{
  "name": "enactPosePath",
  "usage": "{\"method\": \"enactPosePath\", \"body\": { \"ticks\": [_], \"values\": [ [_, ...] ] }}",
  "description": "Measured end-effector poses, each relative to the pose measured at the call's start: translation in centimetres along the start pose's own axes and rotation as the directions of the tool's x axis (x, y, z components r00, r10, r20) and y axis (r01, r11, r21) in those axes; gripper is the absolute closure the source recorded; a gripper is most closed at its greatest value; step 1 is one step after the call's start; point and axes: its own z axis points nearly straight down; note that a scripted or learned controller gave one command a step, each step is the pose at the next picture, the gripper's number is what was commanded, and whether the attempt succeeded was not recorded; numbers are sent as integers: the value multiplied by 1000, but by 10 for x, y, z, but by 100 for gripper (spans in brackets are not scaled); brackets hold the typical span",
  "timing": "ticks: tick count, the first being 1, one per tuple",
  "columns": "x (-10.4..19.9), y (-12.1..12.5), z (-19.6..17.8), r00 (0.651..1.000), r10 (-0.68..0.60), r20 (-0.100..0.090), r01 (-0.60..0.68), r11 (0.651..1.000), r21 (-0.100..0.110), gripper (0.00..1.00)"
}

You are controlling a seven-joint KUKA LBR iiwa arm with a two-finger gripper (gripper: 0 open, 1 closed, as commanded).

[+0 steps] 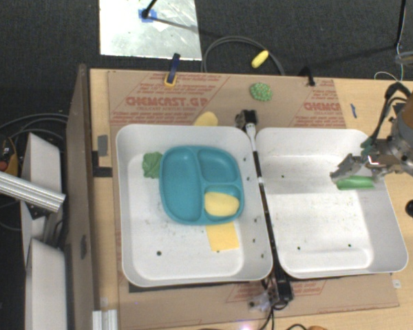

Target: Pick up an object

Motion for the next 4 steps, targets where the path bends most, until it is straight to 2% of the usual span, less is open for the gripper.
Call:
{"method": "enactPosePath", "body": {
  "ticks": [1,2,3,4],
  "values": [
    [-55,48,27,1000,3,2,-3,1000,-2,0],
    [21,47,140,1000,-7,-6,7,1000,10,0],
    [15,49,123,1000,-1,0,1,1000,-2,100],
    [112,76,55,1000,-12,-4,12,1000,-8,100]
  ]
}}
